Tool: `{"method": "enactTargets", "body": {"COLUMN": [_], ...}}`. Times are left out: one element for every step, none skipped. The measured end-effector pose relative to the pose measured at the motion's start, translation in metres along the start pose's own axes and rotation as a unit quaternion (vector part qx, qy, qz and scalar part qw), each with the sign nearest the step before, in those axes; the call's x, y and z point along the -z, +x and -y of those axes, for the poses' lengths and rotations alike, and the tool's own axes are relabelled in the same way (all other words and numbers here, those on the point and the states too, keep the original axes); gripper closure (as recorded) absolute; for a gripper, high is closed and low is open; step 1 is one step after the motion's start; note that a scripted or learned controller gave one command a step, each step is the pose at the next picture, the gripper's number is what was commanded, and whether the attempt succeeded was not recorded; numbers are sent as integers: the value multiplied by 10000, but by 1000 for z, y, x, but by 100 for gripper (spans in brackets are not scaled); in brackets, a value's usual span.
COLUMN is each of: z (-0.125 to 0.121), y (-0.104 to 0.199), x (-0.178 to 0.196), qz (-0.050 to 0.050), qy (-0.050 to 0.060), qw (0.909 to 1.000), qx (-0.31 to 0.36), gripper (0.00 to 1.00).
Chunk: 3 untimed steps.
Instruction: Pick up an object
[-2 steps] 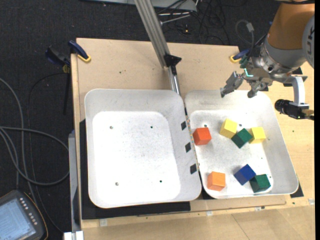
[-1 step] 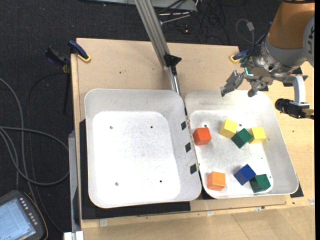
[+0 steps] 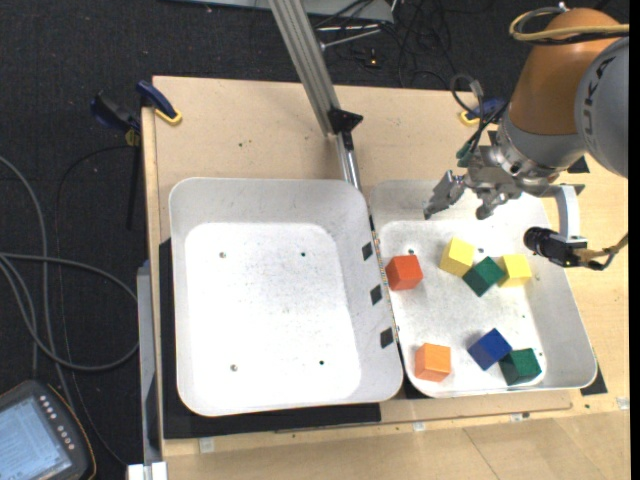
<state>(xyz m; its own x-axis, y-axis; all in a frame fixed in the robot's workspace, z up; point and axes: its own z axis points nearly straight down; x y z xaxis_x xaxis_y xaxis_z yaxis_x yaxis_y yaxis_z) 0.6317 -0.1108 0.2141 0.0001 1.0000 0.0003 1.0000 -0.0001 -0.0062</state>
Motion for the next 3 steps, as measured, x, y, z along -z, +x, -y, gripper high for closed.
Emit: {"method": "enactTargets", "body": {"z": [-2,-1,0], "y": [9,8,8], "x": [-58,-96,-89], "qz": [-1,7,4], "qy": [-1,-53,-47], "qw": [10000,10000,10000], "qx": [13,10,-8], "gripper": [0,0,100]}}
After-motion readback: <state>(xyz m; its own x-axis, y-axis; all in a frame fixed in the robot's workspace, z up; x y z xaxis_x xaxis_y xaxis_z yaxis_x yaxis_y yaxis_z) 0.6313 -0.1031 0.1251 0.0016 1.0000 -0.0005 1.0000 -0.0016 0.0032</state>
